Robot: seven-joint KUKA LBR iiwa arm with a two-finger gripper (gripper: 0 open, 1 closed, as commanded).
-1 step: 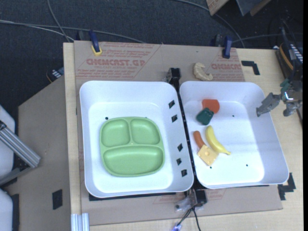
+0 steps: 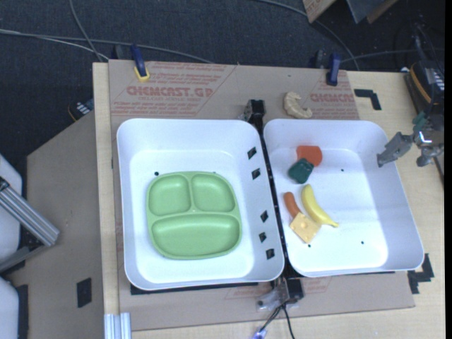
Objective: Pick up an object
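Dark carpet surrounds the table. Gripper [image 2: 397, 149] hovers at the right bin's [image 2: 395, 210] far-right rim; whether its jaws are spread, I cannot tell. Banana [image 2: 317, 207] lies left-centre: approach from above, across its width.

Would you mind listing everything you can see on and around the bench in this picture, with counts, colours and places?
white bins: 2, white, side by side on the bench; left bin, right bin
divided plate: 1, light green, three compartments, middle of the left bin
banana: 1, yellow, left part of the right bin
cheese wedge: 1, yellow, just below the banana
sausage: 1, orange-red, left of the banana
orange block: 1, orange-red, upper left of the right bin
green piece: 1, dark green, touching the orange block's lower edge
tan object: 1, beige, on the board above the right bin
clamps: 2, blue and yellow, at the board's far edge
gripper: 1, grey, at the right bin's right rim
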